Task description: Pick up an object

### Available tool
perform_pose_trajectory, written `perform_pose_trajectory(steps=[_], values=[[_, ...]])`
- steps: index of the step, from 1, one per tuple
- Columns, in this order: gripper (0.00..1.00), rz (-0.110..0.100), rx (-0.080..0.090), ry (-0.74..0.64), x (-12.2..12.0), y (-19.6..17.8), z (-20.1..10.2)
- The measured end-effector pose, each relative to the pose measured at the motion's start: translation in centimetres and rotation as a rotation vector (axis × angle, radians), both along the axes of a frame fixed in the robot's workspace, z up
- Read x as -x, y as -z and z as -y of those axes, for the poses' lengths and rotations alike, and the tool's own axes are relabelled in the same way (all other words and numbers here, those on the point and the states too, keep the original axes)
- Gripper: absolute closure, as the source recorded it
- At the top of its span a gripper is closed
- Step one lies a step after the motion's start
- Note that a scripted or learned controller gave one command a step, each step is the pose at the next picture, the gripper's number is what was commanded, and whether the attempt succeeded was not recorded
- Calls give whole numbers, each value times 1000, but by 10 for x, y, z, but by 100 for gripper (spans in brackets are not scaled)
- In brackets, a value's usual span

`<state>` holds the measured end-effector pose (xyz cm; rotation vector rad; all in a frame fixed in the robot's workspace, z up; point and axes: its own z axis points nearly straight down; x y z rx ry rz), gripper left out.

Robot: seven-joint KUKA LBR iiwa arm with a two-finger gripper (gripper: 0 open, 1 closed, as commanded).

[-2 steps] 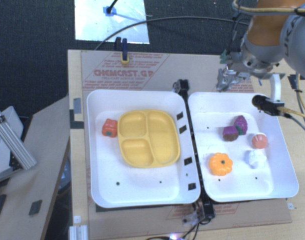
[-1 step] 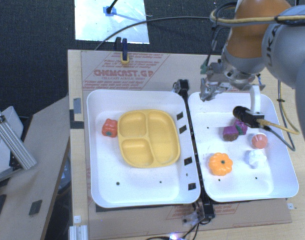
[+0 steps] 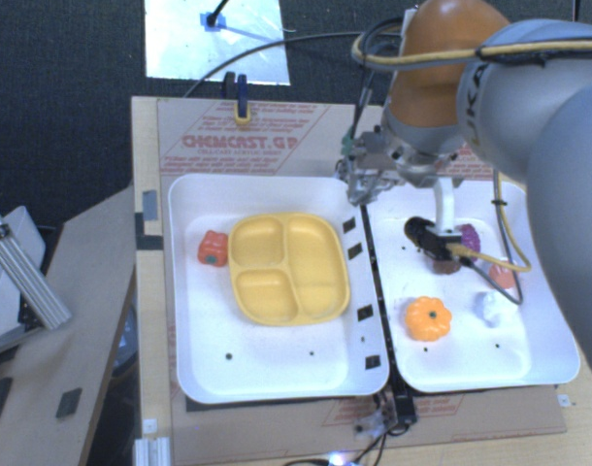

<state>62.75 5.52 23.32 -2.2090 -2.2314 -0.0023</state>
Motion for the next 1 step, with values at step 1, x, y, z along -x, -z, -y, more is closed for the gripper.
perform_pose_trajectory(steps=[1], values=[[100,-1,0,1,25,1,-48]])
